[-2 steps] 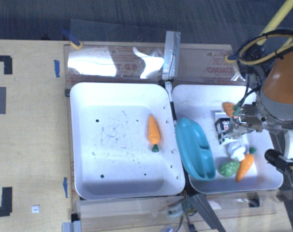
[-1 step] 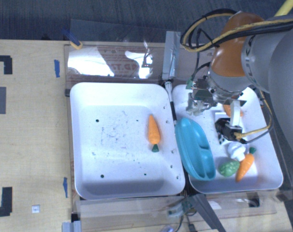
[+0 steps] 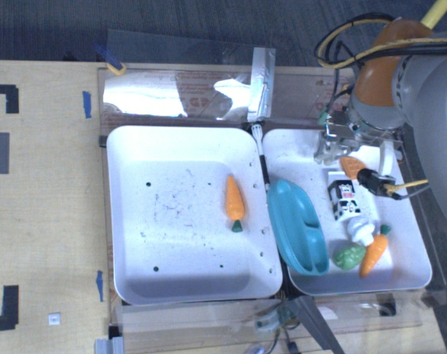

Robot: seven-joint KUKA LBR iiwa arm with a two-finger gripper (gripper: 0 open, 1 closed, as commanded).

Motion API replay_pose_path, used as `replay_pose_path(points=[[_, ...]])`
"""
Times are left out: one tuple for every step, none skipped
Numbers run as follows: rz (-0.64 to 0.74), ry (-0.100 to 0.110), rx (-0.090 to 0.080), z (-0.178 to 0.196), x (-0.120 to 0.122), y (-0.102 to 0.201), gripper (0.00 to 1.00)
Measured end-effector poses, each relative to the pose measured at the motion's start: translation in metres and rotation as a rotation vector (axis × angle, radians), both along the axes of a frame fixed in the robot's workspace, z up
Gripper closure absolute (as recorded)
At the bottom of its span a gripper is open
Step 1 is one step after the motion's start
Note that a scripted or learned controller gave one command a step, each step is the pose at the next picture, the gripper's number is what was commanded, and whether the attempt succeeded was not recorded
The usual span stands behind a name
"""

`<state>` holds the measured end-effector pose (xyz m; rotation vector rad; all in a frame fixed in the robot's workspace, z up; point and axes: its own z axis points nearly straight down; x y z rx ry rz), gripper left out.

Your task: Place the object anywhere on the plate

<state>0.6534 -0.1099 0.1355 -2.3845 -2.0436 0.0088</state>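
An orange toy carrot [image 3: 234,201] with a small green tip lies flat in the left bin, right of the blue plate [image 3: 297,227], which leans tilted, well apart.

Pale wooden bench [image 3: 39,220] carrying 2 shallow white plastic bins

The left bin [image 3: 135,271] sits touching the right bin [image 3: 419,268]; black tape marks [image 3: 8,98] lie left of the left bin.
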Motion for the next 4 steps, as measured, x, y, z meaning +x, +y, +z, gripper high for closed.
replay_pose_path(points=[[0.281, -0.002, 0.003, -0.016, 0.014, 0.015, 1.00], [0.469, -0.005, 0.001, -0.038, 0.013, -0.055, 1.00], [0.537, -0.013, 0.000, 0.037, 0.016, -0.007, 1.00], [0.306, -0.002, 0.006, 0.048, 0.000, 0.096, 1.00]])
